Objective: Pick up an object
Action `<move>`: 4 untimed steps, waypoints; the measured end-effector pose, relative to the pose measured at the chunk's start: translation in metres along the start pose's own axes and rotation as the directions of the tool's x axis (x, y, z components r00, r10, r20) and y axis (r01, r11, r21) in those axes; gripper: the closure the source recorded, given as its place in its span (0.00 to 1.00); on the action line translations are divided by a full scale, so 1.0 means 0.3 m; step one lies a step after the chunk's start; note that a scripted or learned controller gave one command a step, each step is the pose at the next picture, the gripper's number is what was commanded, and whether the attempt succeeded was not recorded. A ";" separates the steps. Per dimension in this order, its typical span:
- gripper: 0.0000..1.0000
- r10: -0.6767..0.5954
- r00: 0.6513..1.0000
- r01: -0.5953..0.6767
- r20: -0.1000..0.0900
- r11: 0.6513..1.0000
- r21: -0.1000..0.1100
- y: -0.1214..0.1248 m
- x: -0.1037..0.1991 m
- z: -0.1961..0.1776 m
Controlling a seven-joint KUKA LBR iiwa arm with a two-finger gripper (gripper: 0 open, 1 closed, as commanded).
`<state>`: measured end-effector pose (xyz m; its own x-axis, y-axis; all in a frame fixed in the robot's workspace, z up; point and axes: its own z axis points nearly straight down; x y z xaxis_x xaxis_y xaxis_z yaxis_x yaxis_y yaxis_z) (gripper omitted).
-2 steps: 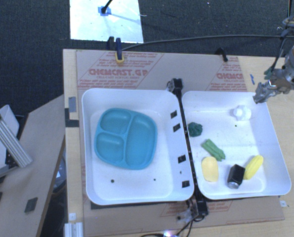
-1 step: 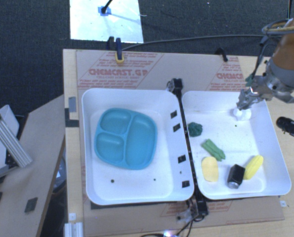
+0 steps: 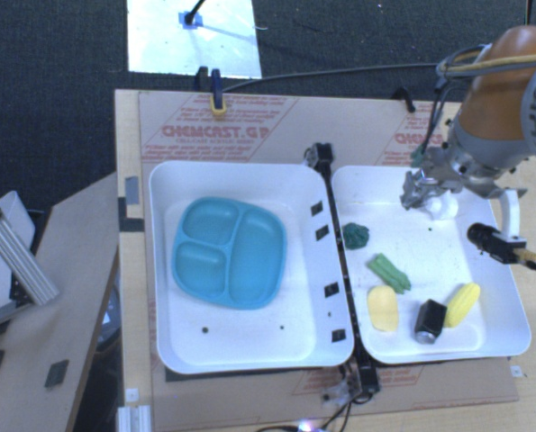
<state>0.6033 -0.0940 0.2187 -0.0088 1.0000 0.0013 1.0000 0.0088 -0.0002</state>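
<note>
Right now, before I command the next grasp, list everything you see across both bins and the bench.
Shallow white plastic bins: 2, white, side by side on the bench; left bin, right bin.
Sectioned plastic plate: 1, turquoise, lying flat in the left bin.
Crumpled dark green lump: 1, right bin, near the divider.
Ridged light green piece: 1, right bin, middle.
Pale yellow rounded block: 1, right bin, front.
Black cylinder: 1, right bin, front, beside the bright yellow ridged piece: 1.
Small white object: 1, right bin, back, just under the gripper.
Arm: 1, grey with orange band, over the right bin's back.
Gripper: 1, grey, low above the right bin's back.
</note>
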 end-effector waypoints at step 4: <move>1.00 -0.001 1.000 0.001 -0.001 1.000 0.000 -0.104 0.652 -0.051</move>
<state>0.5703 0.1014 0.2341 -0.0097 1.0000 0.0022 1.0000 0.0097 -0.0002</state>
